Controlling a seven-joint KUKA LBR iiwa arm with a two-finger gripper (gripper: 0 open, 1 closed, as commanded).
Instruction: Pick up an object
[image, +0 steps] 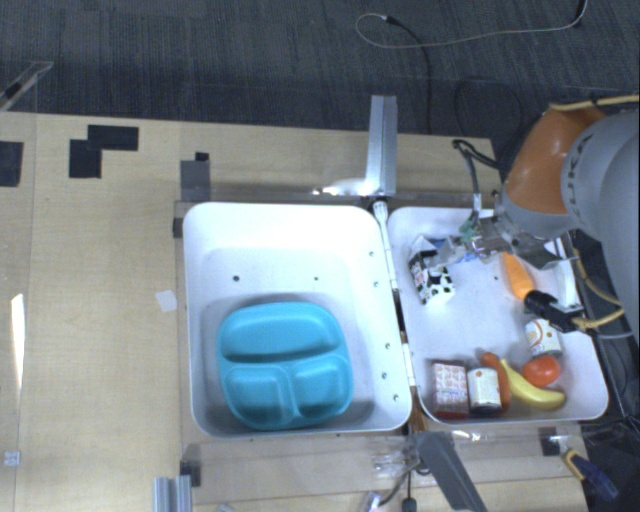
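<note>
My gripper (428, 262) is low over the upper left part of the right bin (596, 400), reaching in from the right. Directly below it in the view lies a small black-and-white spotted object (437, 289); I cannot tell whether they touch. Nothing visibly hangs from the gripper. Other things in this bin are an orange carrot-like piece (517, 277), a small white-labelled jar (541, 336), a red tomato (541, 370), a yellow banana (531, 391) and two red-labelled packs (450, 388) (484, 390) along the front wall.
The left bin (205, 240) holds a blue divided tray (285, 362) in its front half. A metal divider (392, 300) separates the bins, and a metal post (382, 140) stands behind them. The grey arm with its orange band (545, 150) covers the right bin's far right corner.
</note>
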